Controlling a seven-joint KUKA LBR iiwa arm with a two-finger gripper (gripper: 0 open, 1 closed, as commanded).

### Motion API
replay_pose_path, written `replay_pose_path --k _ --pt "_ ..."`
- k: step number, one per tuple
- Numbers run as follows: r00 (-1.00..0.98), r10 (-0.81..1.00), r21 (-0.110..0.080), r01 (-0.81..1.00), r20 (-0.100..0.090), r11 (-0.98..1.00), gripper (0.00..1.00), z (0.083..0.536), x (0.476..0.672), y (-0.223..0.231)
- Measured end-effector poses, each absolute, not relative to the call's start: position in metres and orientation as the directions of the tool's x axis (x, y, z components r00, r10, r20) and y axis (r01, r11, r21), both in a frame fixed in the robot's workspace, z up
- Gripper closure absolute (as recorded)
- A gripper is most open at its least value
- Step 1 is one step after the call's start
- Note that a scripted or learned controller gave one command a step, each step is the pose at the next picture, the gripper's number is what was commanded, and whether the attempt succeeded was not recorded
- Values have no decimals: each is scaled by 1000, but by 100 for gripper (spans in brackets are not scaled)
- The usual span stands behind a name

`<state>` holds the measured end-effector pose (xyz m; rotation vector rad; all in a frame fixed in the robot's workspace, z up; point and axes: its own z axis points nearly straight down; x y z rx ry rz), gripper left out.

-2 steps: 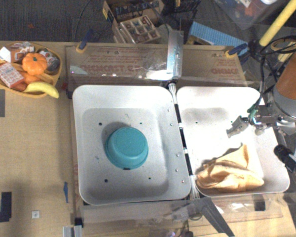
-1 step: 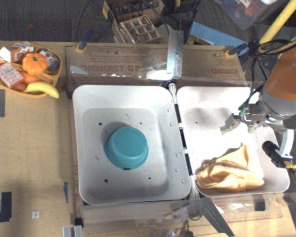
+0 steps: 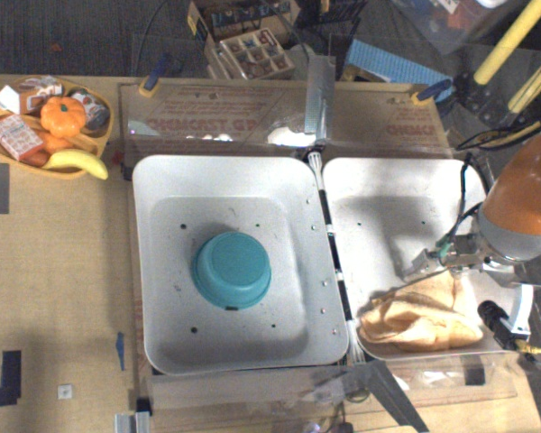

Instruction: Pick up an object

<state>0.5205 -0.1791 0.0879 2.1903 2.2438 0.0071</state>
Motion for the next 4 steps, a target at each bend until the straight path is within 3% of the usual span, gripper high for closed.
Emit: replay_pose_path --k 1,2,3,4 --pt "-197 980 10 980 -4 197 0 88 579 -115" --pt "-198 980 16 980 -7 198 100 100 581 -115" --pt "-342 940 4 940 -4 342 100 99 621 -127" --pt "-343 940 4 939 -4 343 0 99 621 -127"
